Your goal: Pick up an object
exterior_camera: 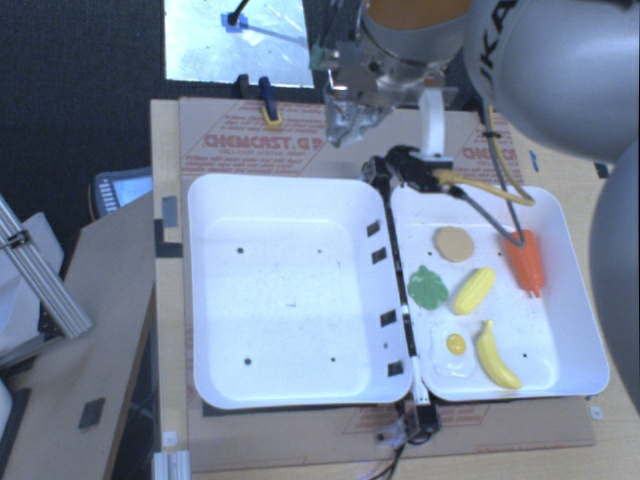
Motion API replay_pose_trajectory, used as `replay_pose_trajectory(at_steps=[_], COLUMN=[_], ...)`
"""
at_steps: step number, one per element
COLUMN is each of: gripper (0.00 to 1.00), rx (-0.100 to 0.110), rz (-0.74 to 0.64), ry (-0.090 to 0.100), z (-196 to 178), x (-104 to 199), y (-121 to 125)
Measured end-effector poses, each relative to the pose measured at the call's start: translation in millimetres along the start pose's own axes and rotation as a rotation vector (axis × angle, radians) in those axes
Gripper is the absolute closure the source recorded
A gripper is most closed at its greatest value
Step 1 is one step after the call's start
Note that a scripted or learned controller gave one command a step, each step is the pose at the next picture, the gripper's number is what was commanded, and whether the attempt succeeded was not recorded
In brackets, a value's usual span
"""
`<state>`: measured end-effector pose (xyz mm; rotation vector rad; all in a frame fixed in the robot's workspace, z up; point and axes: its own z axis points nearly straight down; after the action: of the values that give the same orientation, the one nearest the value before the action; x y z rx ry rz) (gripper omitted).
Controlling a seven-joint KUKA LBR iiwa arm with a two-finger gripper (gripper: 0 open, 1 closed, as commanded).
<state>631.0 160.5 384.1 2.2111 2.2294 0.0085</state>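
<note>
Red print on the board (262, 140) behind the bins reads "CHEMCAST G". The gripper (345, 126) hangs above that board, nothing between its fingers; whether they are parted I cannot tell. Below and right of it, the right bin (575, 268) holds six items: one carrot (525, 260), cookie (454, 244), broccoli (428, 288), corn cob (474, 290), fried egg (455, 353), banana (494, 357).

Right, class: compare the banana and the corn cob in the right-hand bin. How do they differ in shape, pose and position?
The banana is curved and tapers to a point; the corn cob is straight and stubby with rounded ends. The banana leans down toward the view's right; the corn cob slants the opposite way. The banana lies nearer the bin's front edge, beside the fried egg; the corn cob lies farther back, beside the broccoli. Both are yellow toy foods lying flat.
</note>
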Motion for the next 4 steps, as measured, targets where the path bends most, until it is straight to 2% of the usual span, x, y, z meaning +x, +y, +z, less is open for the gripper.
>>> replay_pose_trajectory(at_steps=[3, 4], gripper=[1.0, 1.0], rx=[-0.005, 0.01], rz=[-0.01, 0.0], ry=[0.0, -0.003], z=[-31.8, 61.4], x=[-1.9, 55.1], y=[1.7, 25.8])
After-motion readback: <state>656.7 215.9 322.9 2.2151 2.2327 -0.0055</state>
